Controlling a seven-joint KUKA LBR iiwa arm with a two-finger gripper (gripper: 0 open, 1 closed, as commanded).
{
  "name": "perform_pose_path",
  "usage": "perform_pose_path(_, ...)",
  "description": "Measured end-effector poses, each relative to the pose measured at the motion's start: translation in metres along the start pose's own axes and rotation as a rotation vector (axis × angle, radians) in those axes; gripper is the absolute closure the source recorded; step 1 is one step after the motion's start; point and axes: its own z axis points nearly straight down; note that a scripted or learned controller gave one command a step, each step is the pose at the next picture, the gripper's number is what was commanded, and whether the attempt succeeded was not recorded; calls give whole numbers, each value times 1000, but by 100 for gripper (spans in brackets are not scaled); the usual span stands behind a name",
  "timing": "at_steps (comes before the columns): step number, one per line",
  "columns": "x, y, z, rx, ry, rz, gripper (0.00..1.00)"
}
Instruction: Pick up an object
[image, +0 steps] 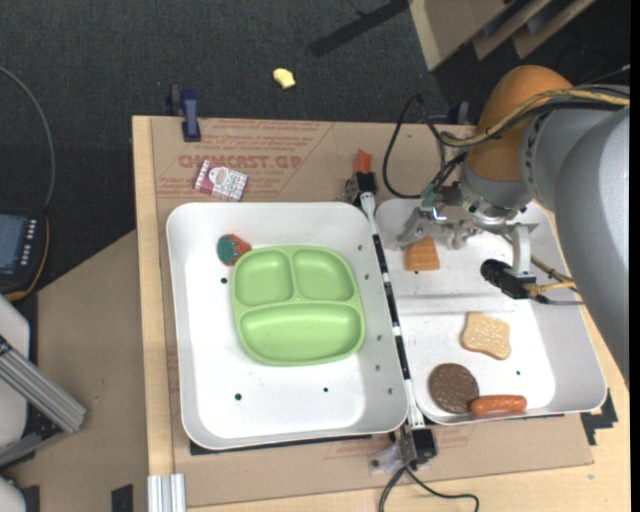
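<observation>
Dark carpet surrounds the counter (110, 300). On it, the left bin (200, 380) holds a green divided plate (297, 303). In the right bin (570, 370), an orange waffle piece (423, 256) lies just below the claw (437, 228), apart from it; whether the claw is open cannot be told.

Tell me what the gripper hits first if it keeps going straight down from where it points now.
Most likely the orange waffle piece in the right bin, just below the gripper. Depth is hard to judge from this slanted view.
</observation>
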Motion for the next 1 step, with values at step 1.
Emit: perform_pose_path(1,1,-4,0,0,0,1,0)
